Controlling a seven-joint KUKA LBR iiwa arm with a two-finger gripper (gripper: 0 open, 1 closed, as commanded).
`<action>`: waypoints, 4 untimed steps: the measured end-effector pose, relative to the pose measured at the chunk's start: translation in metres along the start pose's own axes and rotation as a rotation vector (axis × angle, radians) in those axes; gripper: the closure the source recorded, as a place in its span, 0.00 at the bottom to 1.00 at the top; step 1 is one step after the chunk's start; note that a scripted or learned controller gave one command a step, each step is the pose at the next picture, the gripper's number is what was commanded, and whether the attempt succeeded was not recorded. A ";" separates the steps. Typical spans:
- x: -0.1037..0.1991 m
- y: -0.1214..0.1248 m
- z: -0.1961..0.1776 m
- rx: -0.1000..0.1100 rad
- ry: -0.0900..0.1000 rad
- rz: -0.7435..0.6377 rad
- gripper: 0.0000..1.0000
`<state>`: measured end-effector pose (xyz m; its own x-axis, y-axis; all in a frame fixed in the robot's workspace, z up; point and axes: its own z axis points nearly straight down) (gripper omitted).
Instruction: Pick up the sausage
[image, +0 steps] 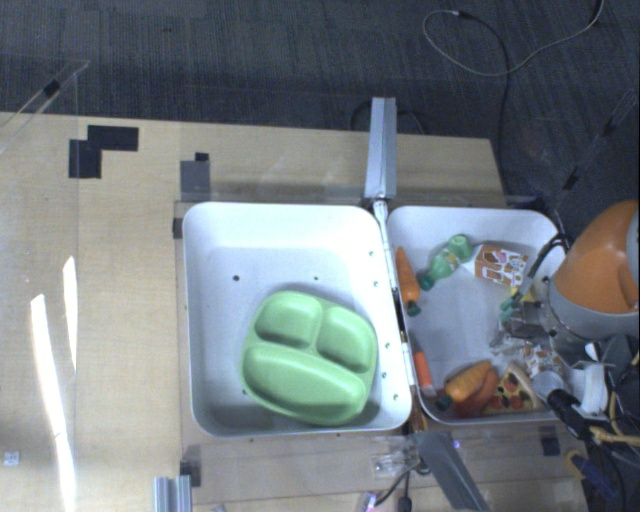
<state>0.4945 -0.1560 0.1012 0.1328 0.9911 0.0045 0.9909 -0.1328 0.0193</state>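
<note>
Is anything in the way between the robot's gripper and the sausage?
Nothing visible stands between them. The gripper hangs at the right side of the right bin, and the sausage lies near the bin's front edge, with only bare bin floor between. A pizza slice lies just beside the sausage.

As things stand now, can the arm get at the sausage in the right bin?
Probably yes. The sausage lies uncovered by the right bin's left wall, its top free. The arm hangs over the bin's right side, so a short move should reach it, though the wall crowds it.
</note>
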 end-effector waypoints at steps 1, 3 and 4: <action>0.000 0.000 0.000 0.000 0.001 0.000 0.00; -0.034 0.000 -0.069 0.013 -0.003 -0.418 0.00; -0.033 0.003 -0.081 0.006 -0.005 -0.419 1.00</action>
<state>0.4912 -0.1893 0.1817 -0.2814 0.9596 -0.0071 0.9595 0.2815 0.0124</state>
